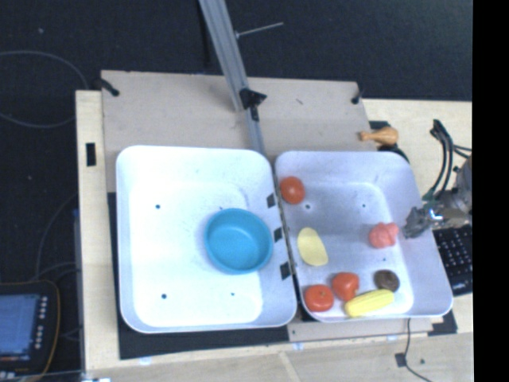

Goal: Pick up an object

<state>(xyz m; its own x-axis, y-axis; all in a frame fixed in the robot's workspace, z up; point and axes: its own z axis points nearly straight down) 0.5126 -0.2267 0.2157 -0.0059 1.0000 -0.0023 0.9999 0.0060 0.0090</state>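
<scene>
Blue bowl [238, 240] sits in L bin [143, 181]. R bin [350, 173] holds small items; pink block [383, 235] nearest gripper [417, 221] at R rim. Fingers' state: can't tell. Best: center over block, drop straight, then pinch.

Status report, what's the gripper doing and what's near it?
Gripper at right bin's right rim, holding nothing visible. Pink object just beside it. Brown object and yellow banana nearby.
</scene>
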